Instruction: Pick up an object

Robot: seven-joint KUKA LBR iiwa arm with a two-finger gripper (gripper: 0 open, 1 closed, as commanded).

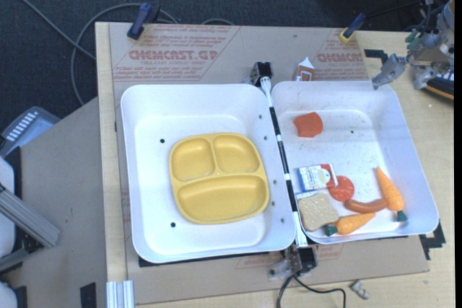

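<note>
Well apart from the hand (382,73), a carrot (390,192) lies in the right bin (404,126).

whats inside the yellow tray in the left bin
Nothing shows in the yellow tray: its two small top compartments and its wide lower one are bare. It lies flat in the left bin, and the bin floor under it is covered.

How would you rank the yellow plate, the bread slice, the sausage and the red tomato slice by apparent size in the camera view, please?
1. Yellow plate, by far the largest.
2. Bread slice.
3. Sausage and tomato slice: too alike in area to rank, one long and thin, one round.
</note>
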